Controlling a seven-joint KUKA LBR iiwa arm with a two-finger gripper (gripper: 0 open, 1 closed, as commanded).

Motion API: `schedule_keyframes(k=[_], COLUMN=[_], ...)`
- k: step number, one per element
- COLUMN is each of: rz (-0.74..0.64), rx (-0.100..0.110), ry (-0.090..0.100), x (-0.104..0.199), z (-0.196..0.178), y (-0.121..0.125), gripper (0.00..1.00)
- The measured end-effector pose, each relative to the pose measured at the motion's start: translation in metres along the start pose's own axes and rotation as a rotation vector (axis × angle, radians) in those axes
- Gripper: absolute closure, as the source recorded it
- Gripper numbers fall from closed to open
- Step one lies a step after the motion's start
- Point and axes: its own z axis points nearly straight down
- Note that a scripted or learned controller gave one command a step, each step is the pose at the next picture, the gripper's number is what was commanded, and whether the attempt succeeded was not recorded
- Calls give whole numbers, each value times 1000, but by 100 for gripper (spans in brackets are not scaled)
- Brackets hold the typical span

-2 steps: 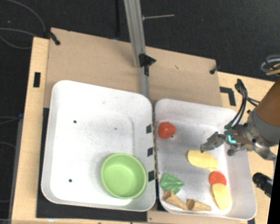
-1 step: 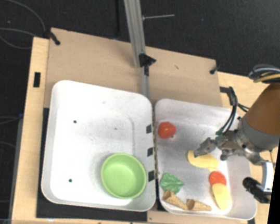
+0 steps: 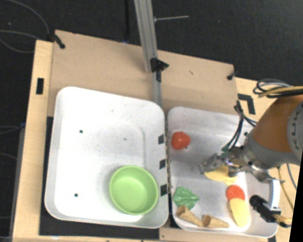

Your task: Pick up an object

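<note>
So our pincer is down in the right bin, sitting right over a pale yellow object near the middle of that bin. Honestly we can't tell if it's released or clenched, and nothing is visibly gripped. The wrist and cables block the top of that yellow thing, so we can't tell its shape.

We'd guess that's the pick target. It looks like a small plastic toy, so probably light, stiff and a bit slick. We'd go for the narrow middle across its short side so it doesn't squirt out.

Other stuff in that bin: a red ball toward the divider, a green leafy piece, two tan cones along the near edge, and a yellow piece with a red cap. All look light and easy to nudge. The left bin has a green bowl.

The arm itself gets cut off at the side, so we can't see much beyond the orange band.
</note>
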Motion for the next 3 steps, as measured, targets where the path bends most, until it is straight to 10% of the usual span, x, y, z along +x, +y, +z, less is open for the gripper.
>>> schedule_keyframes(k=[1, 2, 3], rz=[2, 6, -2], rx=[-6, -21, -10], ry=[-3, -7, 2], x=[-2, -5, -2], z=[20, 4, -42], y=[1, 4, 1], gripper=[0, 100, 100])
